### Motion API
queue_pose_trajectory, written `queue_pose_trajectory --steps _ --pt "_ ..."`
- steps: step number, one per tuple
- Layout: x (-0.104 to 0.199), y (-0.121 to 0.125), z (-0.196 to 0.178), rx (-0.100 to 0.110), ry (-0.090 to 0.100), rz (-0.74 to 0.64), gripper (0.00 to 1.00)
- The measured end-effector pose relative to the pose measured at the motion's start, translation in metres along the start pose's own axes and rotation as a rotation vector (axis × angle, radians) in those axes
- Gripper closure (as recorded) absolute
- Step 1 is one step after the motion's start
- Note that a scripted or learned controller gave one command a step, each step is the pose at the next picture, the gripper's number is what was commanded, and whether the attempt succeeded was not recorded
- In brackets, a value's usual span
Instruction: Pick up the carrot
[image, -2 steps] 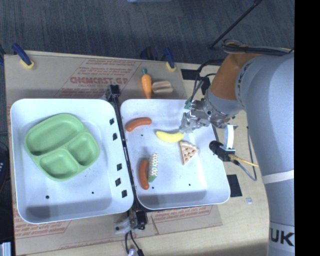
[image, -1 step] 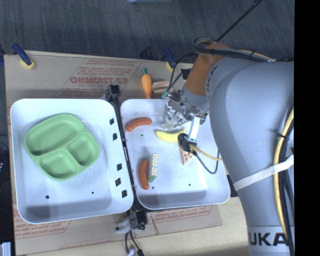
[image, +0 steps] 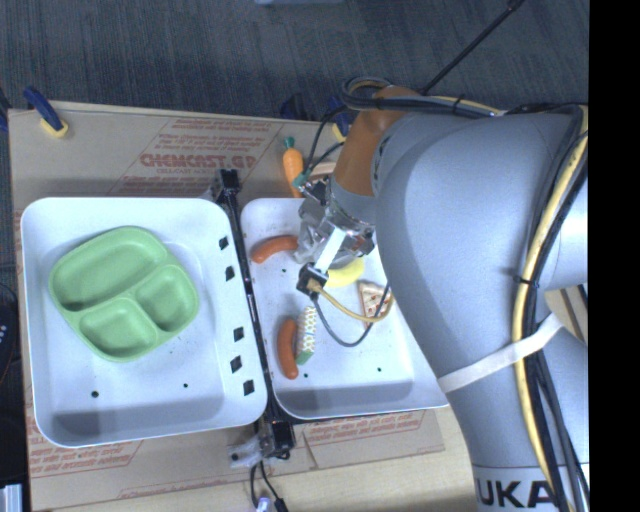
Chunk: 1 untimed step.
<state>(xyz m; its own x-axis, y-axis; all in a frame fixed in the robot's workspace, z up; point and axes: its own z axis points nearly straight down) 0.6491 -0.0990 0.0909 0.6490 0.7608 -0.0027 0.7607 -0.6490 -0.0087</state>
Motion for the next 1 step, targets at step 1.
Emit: queue_pose_trajectory --steps 1 --pt "-0.0051 0.0080 -0.0007 -0.004 0.001 -0.071 0.00"
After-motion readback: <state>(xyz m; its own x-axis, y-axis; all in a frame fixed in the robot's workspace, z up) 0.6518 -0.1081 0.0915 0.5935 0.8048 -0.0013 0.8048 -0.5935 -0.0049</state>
